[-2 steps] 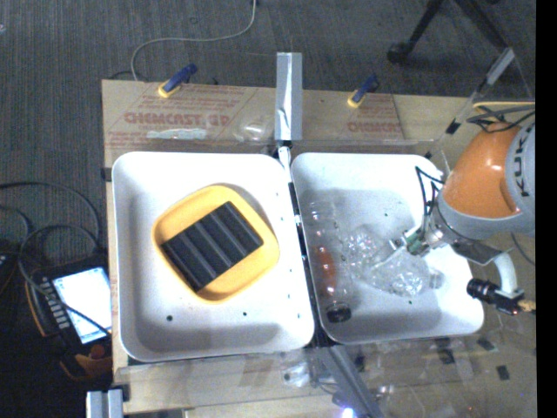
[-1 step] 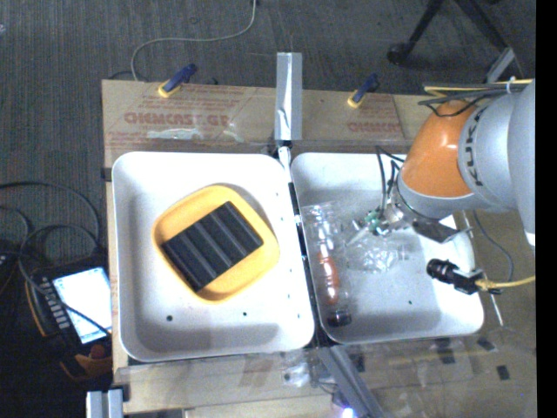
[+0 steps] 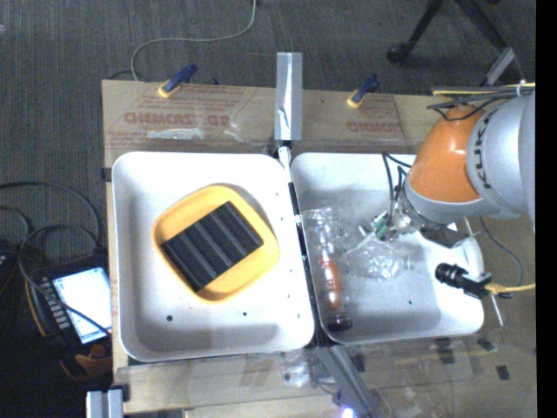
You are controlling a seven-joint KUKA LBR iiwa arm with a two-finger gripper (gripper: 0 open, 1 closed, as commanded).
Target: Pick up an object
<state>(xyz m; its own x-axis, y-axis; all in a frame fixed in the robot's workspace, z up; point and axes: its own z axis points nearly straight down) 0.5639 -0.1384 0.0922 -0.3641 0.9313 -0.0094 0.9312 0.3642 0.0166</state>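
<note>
A yellow pad with a black ribbed top (image 3: 216, 241) lies in the middle of the left bin (image 3: 139, 181). In the right bin (image 3: 348, 172), a clear plastic bottle with an orange-red inside (image 3: 328, 268) lies along the left wall. Beside it, near the bin's middle, sits a crumpled piece of clear plastic (image 3: 372, 255). My gripper (image 3: 385, 227) hangs low over the right bin, just above and right of the crumpled plastic. The orange-banded wrist (image 3: 444, 168) hides most of it from above.
The bins sit side by side on a cardboard-covered bench (image 3: 200, 116), with a metal post (image 3: 288, 94) at the back between them. Two blue-and-yellow clamps (image 3: 177, 79) hold the cardboard's far edge. Bare bin floor lies at the right bin's back and front right.
</note>
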